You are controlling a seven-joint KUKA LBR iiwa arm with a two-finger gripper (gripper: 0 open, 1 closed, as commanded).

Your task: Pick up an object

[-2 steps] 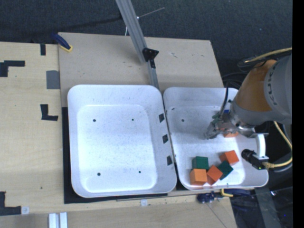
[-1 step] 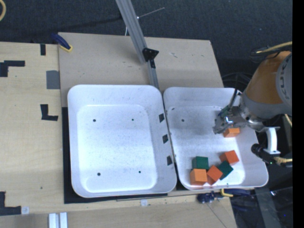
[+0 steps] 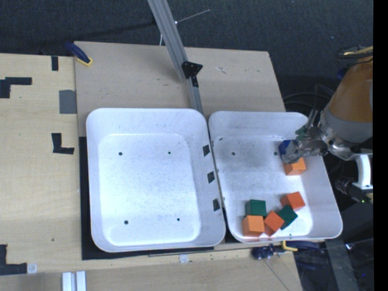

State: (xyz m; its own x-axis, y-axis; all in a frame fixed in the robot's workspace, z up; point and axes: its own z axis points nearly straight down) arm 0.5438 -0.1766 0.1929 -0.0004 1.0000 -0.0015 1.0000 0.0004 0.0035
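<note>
The arm (image 3: 351, 105) is bulky and rounded, with an orange band sitting above a grey wrist section. Just beyond the grey part comes the pincer (image 3: 295, 150), a small cluster of dull metal pieces with a blue patch beside it (too blurred to make out). Thin dark cables run behind the pincer along the wrist.

White bins (image 3: 151, 117), orange blocks (image 3: 295, 167), green blocks (image 3: 256, 207), grey arm (image 3: 345, 126) with orange band (image 3: 357, 93)
</note>
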